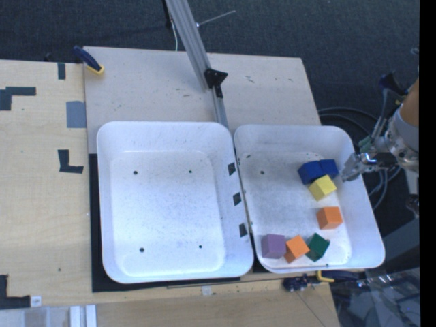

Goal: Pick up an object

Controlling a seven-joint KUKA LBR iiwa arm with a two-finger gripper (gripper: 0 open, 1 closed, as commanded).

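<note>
The right bin [272,142] holds several small blocks. A blue block [316,169] lies near its right wall with a yellow cube [322,187] touching its front side. An orange cube [329,217] sits further forward. At the front, a purple cube [273,245], a second orange block [296,248] and a dark green block [317,246] lie in a row. My gripper [355,163] hangs at the right rim of this bin, just right of the blue block, with nothing seen between its fingers.
The left bin [163,203] stands beside the right one. A grey metal bar [194,36] slants from the top down to the gap between the bins. Cables [354,118] run off the bench's right side. A blue and yellow tool [88,60] lies at the far left.
</note>
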